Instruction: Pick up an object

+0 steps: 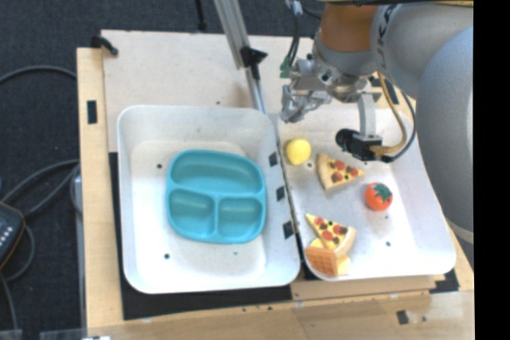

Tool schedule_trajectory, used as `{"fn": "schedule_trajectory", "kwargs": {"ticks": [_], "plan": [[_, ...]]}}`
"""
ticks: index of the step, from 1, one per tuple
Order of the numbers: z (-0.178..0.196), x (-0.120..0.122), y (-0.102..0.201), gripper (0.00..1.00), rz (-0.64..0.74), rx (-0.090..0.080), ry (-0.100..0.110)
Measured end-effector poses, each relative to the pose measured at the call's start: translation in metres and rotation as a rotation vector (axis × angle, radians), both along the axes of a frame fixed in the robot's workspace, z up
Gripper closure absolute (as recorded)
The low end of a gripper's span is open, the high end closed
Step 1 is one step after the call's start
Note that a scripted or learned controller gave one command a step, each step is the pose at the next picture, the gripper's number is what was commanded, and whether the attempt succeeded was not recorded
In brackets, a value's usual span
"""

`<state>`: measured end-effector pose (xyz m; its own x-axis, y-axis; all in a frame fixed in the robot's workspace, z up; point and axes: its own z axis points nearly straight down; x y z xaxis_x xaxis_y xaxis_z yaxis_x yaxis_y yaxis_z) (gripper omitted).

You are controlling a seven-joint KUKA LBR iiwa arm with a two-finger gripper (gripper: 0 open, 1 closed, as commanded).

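The right bin (414,231) holds a yellow lemon (298,151), a pizza slice (338,172), a red tomato (378,196) and a second pizza slice (331,233) with a waffle-like piece (328,260) at its front. My gripper (293,109) hangs above the bin's back left corner, a little behind the lemon, and its fingers look empty. The fingers are small and blurred, so their gap is unclear.
A teal divided plate (215,196) lies in the left bin (143,251). A slanted metal pole (231,20) rises behind the bins. The big grey arm (430,52) covers the right bin's back right. A black cable loop (366,143) hangs near the first pizza slice.
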<state>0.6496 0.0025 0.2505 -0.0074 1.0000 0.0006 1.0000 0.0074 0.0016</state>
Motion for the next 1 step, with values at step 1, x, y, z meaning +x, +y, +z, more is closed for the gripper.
{"fn": "schedule_trajectory", "kwargs": {"ticks": [1], "plan": [[0.0005,-0.0045,0.0595,1.0,0.0,0.001,0.001]]}}
